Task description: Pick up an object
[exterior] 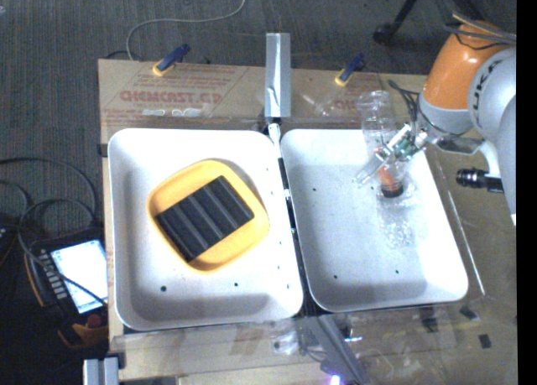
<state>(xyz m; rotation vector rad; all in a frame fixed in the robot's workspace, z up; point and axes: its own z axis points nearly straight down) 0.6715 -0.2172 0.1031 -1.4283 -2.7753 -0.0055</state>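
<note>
Reaching over right bin (pixel 436 283) — gripper (pixel 388 175) perhaps low

A yellow rounded-square plastic tray with a black ribbed insert (pixel 210 212) lies tilted in the left shallow white bin (pixel 138 291). The grey arm's gripper (pixel 388 169) hangs over the right white bin (pixel 352 266).

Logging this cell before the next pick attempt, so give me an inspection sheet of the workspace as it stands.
Surface: two white bins, left bin and right bin, on a cardboard-covered bench.
Job's things: yellow tray with black ribbed insert lying in the left bin.
Clutter: two blue clamps at the bench's far edge.
Grippers: gripper low over the right bin's far part; finger state unclear.
Cables: white cable on the floor.
Surroundings: grey carpet, handheld screen at left.
</note>
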